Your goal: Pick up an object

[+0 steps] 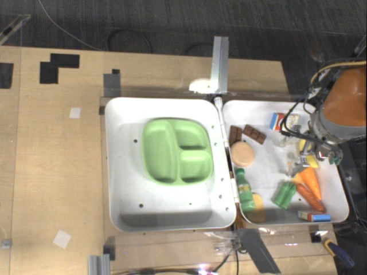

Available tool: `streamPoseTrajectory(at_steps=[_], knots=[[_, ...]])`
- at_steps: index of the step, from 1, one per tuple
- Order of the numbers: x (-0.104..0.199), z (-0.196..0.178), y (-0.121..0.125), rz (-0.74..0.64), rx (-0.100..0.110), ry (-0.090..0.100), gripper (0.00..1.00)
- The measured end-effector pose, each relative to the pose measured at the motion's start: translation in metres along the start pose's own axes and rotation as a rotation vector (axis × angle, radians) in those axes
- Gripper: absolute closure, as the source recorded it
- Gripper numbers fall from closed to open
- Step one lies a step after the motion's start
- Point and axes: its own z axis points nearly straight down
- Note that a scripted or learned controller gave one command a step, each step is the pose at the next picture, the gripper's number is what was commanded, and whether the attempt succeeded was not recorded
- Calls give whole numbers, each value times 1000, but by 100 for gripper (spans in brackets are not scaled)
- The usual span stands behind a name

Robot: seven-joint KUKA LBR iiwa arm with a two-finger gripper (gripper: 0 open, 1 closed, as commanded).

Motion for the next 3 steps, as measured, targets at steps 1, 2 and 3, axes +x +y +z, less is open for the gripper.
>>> streamPoseTrajectory(at_steps=[1,2,3], knots=[[50,6,3,98,1,-7,0],[89,6,-7,216,0,-11,0],[89,6,-8,72,2,-12,0]])
